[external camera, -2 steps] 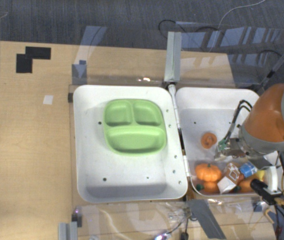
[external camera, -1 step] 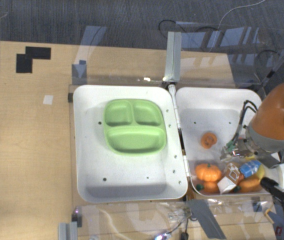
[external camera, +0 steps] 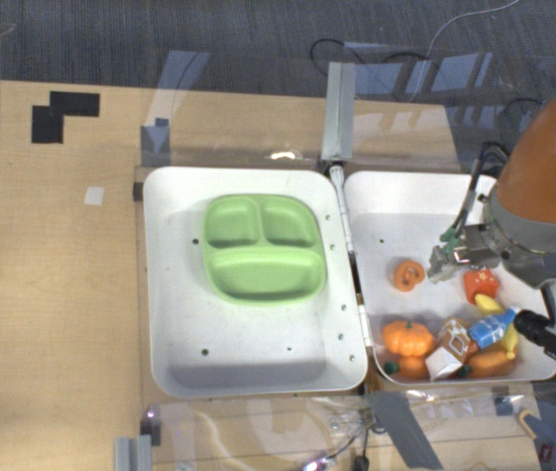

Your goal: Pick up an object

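Wooden table [external camera: 52,292] seen from above at a slant, w/ two shallow white bins side by side near its far-right part. Left bin [external camera: 175,361] holds a green divided plate [external camera: 263,246], lying flat near the bin's centre. Right bin [external camera: 385,214] holds small toy foods, mostly crowded along its near edge: an orange pumpkin [external camera: 407,340], a small white-and-brown carton [external camera: 451,345], a blue bottle [external camera: 490,333], a yellow banana-like piece [external camera: 490,304], and a red-orange piece [external camera: 481,284]. An orange round toy [external camera: 409,275] sits apart, toward the bin's middle.

Grey arm w/ orange band reaches in from the table's right side. Claw [external camera: 446,263] hangs low over the right bin, just beside the orange round toy; can't tell if it's open or closed, and nothing shows gripped.

Likely step: approach, pre-grasp. Next move prob. calls for centring over one toy, most likely the isolated round one, then lowering and closing on it w/o nudging it away.
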Motion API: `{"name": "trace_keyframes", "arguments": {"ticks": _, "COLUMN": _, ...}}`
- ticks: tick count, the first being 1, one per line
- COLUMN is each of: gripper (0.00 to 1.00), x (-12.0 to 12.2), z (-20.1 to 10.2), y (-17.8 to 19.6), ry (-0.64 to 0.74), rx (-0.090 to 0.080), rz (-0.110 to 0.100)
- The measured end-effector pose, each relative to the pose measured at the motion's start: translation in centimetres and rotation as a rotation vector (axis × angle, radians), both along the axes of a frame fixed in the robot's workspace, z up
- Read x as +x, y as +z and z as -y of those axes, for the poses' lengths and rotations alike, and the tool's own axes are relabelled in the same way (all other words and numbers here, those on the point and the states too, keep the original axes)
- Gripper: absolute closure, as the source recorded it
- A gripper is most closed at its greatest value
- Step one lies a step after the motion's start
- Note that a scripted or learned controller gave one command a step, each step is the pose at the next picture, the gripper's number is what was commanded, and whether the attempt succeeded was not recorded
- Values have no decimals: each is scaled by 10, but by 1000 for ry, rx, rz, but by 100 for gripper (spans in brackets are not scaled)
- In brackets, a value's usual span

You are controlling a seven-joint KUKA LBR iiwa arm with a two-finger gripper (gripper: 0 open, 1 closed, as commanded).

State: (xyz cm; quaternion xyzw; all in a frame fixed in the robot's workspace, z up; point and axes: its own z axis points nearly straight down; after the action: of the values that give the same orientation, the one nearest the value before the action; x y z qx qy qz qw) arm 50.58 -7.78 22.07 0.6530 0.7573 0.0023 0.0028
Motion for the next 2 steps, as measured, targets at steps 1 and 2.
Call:
{"name": "trace_keyframes", "arguments": {"ticks": 1, "gripper": 0, "x": 0, "z": 0, "y": 0, "ry": 0, "rx": 0, "rz": -1}}
{"name": "trace_keyframes", "arguments": {"ticks": 2, "gripper": 0, "x": 42, "z": 12, "y": -68, "ry": -30, "rx": 0, "rz": -5}}
